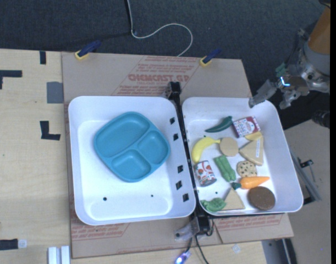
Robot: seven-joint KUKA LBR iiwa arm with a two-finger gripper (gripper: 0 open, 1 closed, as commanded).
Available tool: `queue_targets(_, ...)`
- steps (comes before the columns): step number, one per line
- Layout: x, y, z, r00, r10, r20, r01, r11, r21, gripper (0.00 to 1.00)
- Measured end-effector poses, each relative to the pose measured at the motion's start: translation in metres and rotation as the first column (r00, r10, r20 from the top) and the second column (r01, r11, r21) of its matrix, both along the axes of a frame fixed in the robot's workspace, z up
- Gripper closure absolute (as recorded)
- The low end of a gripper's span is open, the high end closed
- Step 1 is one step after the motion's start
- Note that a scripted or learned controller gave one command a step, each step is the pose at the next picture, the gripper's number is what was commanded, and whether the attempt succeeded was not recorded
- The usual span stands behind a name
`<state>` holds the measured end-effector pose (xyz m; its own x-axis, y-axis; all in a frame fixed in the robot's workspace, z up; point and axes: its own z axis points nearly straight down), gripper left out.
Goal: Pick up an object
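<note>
Two bins are sitting side by side on the bench (25,164), the left bin (82,147) touching the right bin (286,164) along a shared edge. A divided plate (131,146) is lying in the left bin, toward its rear. The right bin is holding a banana (203,146) at its left, a carton (246,126) toward the rear, a carrot (252,182) nearer the front, and a round cookie (262,198) lying at the front right corner.

Open floor is seen all around the blue tray (132,146) within the left bin (80,164). Right of it, toy food (233,161) is crowded closely.
</note>
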<state>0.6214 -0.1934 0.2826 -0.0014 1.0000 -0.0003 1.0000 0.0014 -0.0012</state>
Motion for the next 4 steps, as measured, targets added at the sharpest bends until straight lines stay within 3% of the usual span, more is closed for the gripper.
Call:
queue_targets(1, -0.050, 0.065, 0.000, 1.000, 0.003, -0.003, -0.003, 1.000, 0.002, 0.00)
queue_targets(2, -0.116, 0.089, 0.153, 1.000, 0.003, 0.013, -0.003, 1.000, 0.000, 0.00)
queue_targets(3, -0.114, 0.088, 0.155, 1.000, 0.001, 0.001, -0.001, 1.000, -0.001, 1.00)
queue_targets(4, -0.138, 0.074, 0.259, 1.000, -0.001, 0.013, 0.001, 1.000, -0.003, 1.00)
